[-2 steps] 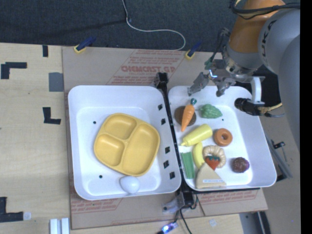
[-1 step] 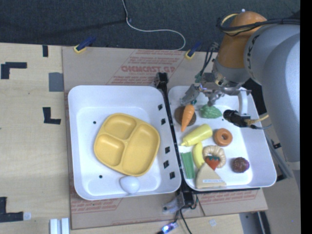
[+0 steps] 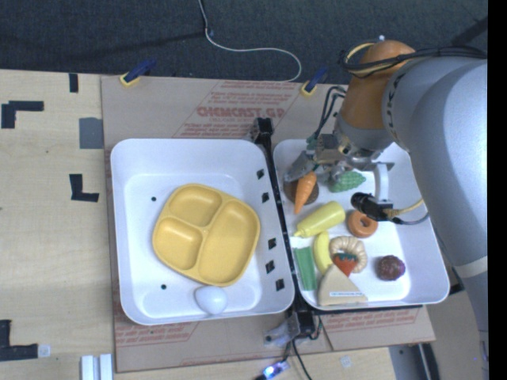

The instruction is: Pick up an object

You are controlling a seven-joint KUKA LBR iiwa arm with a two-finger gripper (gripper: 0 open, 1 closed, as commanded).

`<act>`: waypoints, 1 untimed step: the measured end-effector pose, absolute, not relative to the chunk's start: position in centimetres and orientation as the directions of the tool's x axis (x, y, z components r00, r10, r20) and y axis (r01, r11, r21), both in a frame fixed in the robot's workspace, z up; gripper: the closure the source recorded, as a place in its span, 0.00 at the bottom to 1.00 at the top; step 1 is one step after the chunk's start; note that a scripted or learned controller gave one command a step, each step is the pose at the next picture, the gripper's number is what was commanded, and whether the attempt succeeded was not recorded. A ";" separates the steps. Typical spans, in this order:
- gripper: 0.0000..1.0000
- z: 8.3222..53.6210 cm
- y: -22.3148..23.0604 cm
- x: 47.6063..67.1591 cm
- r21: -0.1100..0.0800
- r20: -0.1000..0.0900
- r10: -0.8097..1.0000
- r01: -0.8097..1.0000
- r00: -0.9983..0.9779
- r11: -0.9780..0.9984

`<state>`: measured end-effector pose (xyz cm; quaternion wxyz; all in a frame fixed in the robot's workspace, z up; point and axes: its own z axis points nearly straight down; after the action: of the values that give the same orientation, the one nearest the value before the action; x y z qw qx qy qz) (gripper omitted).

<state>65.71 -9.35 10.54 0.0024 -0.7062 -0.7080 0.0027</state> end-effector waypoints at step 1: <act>0.00 8.3 -9.2 65.6 -0.004 -0.001 1.000 1.000 -0.003 0.003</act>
<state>65.64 -9.22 8.25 0.0011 -0.7061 -0.7081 0.0019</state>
